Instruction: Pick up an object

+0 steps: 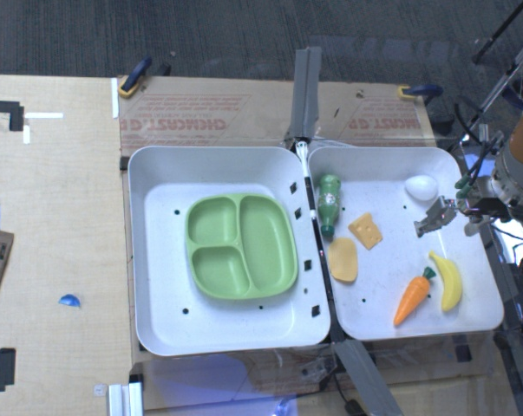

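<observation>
Wooden bench [53, 232], two white bins. Gripper [452, 213] in the right bin [374, 319], fingers spread, holding nothing. White egg [421, 186] just beyond it; banana [448, 281] and carrot [414, 296] nearer the camera.

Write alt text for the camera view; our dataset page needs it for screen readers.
The gripper hovers over the right bin, among a white egg, banana, carrot, cheese wedge and green bottle. The left bin holds a green divided plate.

Bare floor between cheese [365, 230], egg [421, 186] and carrot [413, 297]
</observation>
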Controlling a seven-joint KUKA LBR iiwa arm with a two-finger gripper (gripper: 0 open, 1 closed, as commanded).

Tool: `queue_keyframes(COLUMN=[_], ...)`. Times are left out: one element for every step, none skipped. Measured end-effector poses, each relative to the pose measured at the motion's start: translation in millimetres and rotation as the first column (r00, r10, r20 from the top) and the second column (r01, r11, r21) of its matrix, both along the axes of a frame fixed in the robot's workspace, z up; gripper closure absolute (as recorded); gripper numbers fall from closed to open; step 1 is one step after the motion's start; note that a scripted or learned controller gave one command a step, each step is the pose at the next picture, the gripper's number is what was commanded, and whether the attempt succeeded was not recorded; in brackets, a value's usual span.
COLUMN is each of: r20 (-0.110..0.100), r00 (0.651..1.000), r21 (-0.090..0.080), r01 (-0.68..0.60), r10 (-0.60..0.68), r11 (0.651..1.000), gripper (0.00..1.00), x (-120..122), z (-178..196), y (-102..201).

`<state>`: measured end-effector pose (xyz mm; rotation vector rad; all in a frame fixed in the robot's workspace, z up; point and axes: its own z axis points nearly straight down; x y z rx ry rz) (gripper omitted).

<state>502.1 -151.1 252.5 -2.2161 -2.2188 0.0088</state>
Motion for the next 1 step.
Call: queue_keyframes(r20=[0.023], r00=[0.996], r21=[0.0], r01=[0.088], r10=[-0.088], r11=[0.996], gripper=[0.0], x=[-18.6], z=[-155.6], y=[5.0])
